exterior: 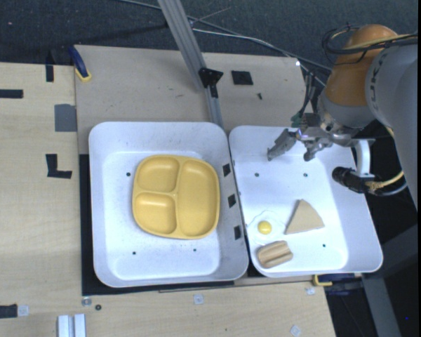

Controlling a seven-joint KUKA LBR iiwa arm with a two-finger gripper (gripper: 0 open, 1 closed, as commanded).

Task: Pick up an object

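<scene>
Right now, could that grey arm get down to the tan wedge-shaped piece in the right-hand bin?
Probably yes. The gripper hangs open over the far end of the right bin, and the tan wedge lies flat nearer the front, with bare white floor between them. The fried egg and bread roll sit apart from it.

The arm (396,83) is smooth pale grey, rounded in section; an orange band (354,65) wraps it above the wrist; thin black cables loop over that band; the two-finger gripper (295,148) is dark grey metal, with a black cable beside it.
</scene>
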